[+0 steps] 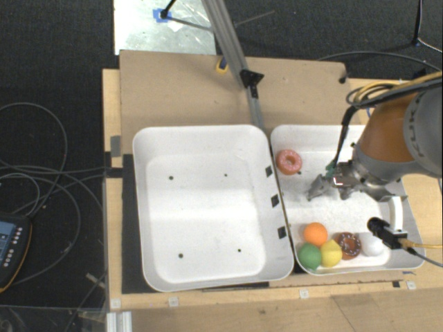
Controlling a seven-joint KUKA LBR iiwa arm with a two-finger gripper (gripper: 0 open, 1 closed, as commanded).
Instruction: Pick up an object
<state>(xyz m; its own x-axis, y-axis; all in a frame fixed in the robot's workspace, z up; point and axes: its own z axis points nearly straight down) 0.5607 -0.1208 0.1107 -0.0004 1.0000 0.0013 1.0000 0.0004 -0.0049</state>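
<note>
Gripper (331, 188) low over the right bin (304, 142), fingers splayed apart with nothing between them, pink donut (288, 161) just to its left, orange ball (315, 234), green ball (309, 256), yellow ball (331, 253), chocolate donut (348, 245) clustered along the near edge

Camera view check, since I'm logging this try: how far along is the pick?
Done: the arm has reached over the right bin, and the claw hangs above its bare middle. In hand: nothing shows between its fingers. Left: the whole grasp. The pink donut lies apart near the bin's far left corner; the orange ball, green ball, yellow ball and chocolate donut sit clustered at the near edge.
</note>
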